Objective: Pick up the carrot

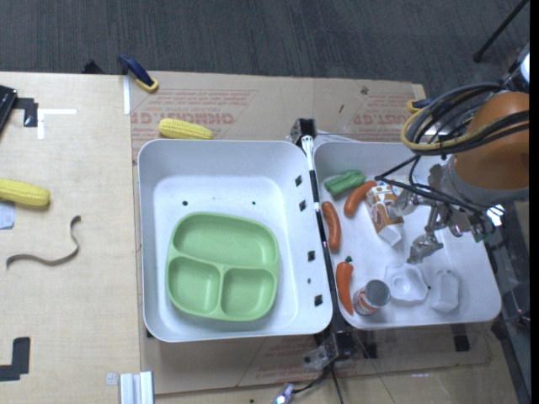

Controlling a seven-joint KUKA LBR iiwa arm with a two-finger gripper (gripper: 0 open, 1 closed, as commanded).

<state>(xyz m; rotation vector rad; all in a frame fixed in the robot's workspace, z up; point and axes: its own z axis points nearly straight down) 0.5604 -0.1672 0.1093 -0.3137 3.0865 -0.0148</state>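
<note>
One carrot (344, 284) lies by the right bin's (472, 314) left wall, lower centre-right of frame, long axis running up-down, well left and slightly below the gripper (424, 248) (whose finger spread I cannot tell).

The carrot (344, 285) is a small orange one with a green top, lying lengthwise along the right bin's (472, 310) left wall, near the front corner.
</note>
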